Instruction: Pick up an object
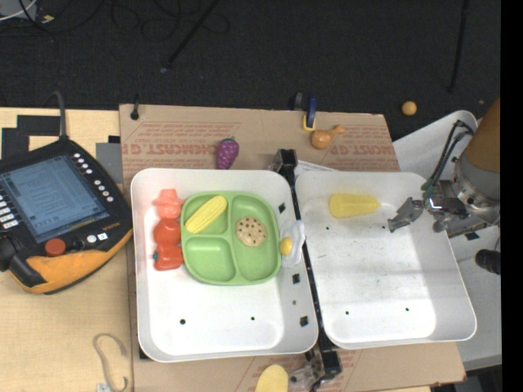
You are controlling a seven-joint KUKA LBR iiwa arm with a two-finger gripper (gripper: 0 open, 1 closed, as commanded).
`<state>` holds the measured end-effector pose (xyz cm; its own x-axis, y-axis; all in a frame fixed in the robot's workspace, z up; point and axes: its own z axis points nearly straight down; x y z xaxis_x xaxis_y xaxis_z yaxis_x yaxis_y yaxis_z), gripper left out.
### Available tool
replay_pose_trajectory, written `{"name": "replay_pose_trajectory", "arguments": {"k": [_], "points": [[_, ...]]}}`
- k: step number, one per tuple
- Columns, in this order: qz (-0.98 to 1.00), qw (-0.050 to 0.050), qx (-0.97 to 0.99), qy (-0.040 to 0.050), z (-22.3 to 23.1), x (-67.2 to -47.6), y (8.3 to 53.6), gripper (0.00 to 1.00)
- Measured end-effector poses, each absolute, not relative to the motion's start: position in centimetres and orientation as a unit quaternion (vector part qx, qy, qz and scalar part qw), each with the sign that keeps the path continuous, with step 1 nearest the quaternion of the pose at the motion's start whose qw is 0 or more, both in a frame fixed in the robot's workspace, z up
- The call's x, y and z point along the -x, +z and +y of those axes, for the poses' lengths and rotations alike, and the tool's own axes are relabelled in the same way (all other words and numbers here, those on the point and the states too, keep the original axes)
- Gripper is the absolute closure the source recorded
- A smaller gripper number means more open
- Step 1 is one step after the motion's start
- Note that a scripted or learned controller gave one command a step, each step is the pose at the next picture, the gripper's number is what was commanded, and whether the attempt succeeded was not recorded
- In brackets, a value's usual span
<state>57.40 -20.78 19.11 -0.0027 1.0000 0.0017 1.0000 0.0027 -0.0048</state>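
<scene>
Nearest the lens, a yellow lemon-shaped toy (pixel 272 377) sits at the bottom edge, partly cut off, just below the left bin. Bench: pale wood at left, with a brown cardboard sheet (pixel 180 137) printed with reversed lettering under both bins; dark carpeted floor (pixel 245 39) behind, cables trailing across it.

Right bin (pixel 392 321): white, speckled with dirt, holding one yellow corn-shaped piece (pixel 353 206) near its far left corner. Left bin (pixel 212 325): holds a green divided plate (pixel 221 264) with a yellow corn cob (pixel 204 213) in one compartment and a cookie (pixel 251 232) in another; an orange-red figure (pixel 167 231) lies just beside the plate's left rim, and a small yellow ball (pixel 286 247) touches its right rim.

Teach pendant (pixel 57 211), grey and orange, rests well left of the bins.

Gripper (pixel 418 216) hangs over the right bin's right side; its dark fingers look spread, nothing between them. It is apart from the yellow corn-shaped piece, to that piece's right. Arm mostly cut off at the frame edge.

Smaller items on the cardboard behind the bins: purple grape cluster (pixel 227 153), orange pear-like toy (pixel 324 136). An orange ball (pixel 409 108) lies on the floor.
</scene>
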Motion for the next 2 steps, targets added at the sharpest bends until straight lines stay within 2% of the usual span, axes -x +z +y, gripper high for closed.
{"name": "replay_pose_trajectory", "arguments": {"k": [1, 2], "points": [[-0.708, 0.003, 0.706, 0.0014, -20.1, -56.4, 13.9, 0.0], [-0.708, 0.003, 0.707, 0.0011, -19.8, -56.4, 8.6, 0.0]]}}
